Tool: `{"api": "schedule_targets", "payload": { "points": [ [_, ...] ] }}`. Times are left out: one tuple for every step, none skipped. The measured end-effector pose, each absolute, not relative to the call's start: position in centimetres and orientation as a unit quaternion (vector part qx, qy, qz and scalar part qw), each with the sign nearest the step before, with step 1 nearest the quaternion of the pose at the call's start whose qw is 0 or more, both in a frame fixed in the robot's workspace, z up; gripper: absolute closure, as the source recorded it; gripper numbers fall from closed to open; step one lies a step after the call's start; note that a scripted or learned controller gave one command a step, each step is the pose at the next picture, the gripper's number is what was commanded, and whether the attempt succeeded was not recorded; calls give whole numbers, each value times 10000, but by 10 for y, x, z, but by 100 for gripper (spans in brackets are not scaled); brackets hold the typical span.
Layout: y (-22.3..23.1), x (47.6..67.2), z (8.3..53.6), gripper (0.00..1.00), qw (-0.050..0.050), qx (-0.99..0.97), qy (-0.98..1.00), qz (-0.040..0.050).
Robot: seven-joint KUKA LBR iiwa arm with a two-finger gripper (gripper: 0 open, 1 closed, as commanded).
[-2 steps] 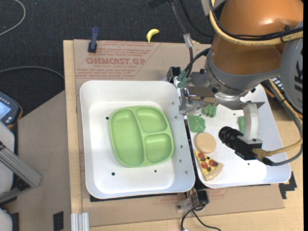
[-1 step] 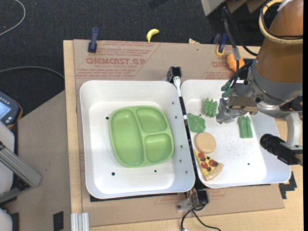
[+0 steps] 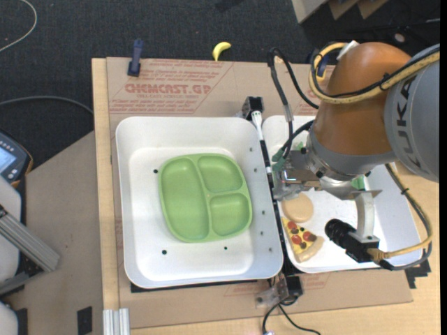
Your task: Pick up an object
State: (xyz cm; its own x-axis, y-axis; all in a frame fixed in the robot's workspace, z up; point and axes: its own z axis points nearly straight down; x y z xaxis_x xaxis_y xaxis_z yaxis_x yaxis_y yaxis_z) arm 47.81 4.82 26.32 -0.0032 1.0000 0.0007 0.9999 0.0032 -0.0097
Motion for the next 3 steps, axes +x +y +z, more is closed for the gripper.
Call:
{"api": "schedule_targets", "payload": {
  "points": [
    [120, 479, 292, 100, -13, -7046, -7096, -21],
    [64, 481, 426, 100, -56, -7086, -7055, -70],
    [126, 485, 278, 100, 39, -7055, -7087, 49]
  ]
}}
